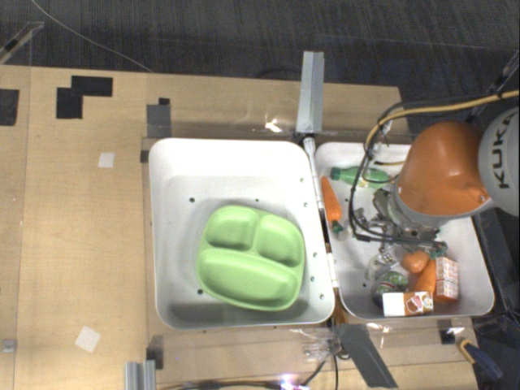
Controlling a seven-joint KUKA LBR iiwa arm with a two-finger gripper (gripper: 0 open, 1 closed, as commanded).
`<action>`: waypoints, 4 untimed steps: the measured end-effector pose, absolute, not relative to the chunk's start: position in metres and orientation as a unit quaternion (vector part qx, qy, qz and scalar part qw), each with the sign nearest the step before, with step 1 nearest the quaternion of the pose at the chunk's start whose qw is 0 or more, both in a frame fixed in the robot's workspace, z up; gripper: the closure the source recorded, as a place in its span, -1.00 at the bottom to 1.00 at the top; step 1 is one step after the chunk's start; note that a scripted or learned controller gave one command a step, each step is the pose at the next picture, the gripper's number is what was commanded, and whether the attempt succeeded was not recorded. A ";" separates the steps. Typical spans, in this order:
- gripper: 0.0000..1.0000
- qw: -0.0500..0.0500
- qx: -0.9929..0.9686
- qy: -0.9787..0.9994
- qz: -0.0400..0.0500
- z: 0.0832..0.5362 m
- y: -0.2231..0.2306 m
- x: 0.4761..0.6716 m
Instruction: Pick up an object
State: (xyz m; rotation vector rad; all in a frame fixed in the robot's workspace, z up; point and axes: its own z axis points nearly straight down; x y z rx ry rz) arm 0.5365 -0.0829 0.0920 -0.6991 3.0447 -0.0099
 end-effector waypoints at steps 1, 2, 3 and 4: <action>-1.00 0.008 -0.389 0.921 -0.003 0.091 -0.097 0.558; 1.00 0.017 -0.388 0.921 -0.005 0.106 -0.095 0.563; 1.00 0.005 -0.499 0.866 -0.003 0.146 -0.134 0.594; 1.00 0.007 -0.393 0.919 -0.005 0.280 -0.199 0.597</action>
